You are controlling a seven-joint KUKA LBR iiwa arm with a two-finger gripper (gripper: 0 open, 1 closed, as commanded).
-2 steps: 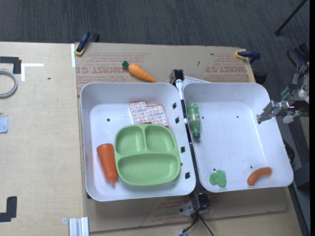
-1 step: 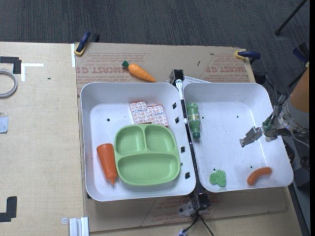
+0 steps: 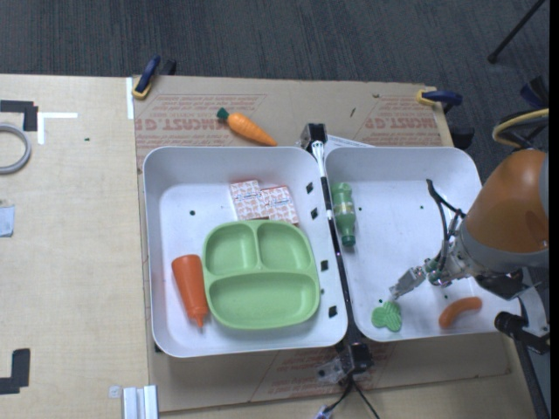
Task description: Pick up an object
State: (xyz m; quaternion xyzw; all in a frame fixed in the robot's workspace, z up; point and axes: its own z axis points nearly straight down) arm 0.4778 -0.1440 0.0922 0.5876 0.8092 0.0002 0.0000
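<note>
While the tool (image 3: 403, 284) hangs just above the green piece (image 3: 387, 317) in the right bin (image 3: 393, 177), can't tell if it's open or closed; too small. Risk: off-centre descent nudges it away, or catches the sausage (image 3: 459, 312) nearby

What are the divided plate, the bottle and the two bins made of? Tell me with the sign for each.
Divided plate: likely plastic, matte, uniform pale green with moulded rounded ridges.
Bottle: probably plastic, green, slightly glossy; too small to be sure.
Bins: apparently thin white plastic, smooth, with rounded corners.
</note>
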